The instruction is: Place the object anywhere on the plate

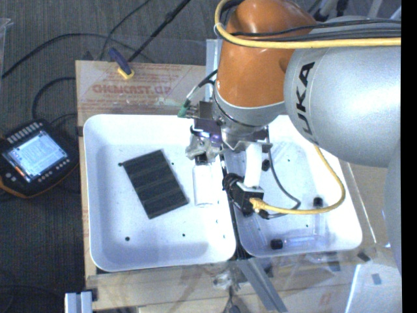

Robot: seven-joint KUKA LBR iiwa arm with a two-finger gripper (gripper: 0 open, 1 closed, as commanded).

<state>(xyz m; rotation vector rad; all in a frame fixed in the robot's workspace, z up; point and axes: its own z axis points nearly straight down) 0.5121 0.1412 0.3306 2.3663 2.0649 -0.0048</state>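
Up front in the right bin (352, 240), a small clear tube (296, 241), set well apart from the work. Further back in the left bin (98, 240), the dark ribbed plate (155, 183), flat and bare, likely the drop target. Just beside its right edge, not on it, the white block (204, 186). Directly over the block, the gripper (210, 150), seemingly poised for a pick; open or closed, impossible to tell. Beyond the bins, a printed board (137, 89).

Single fixed camera above the bench (150, 87), angled down, both white bins (104, 240) close.
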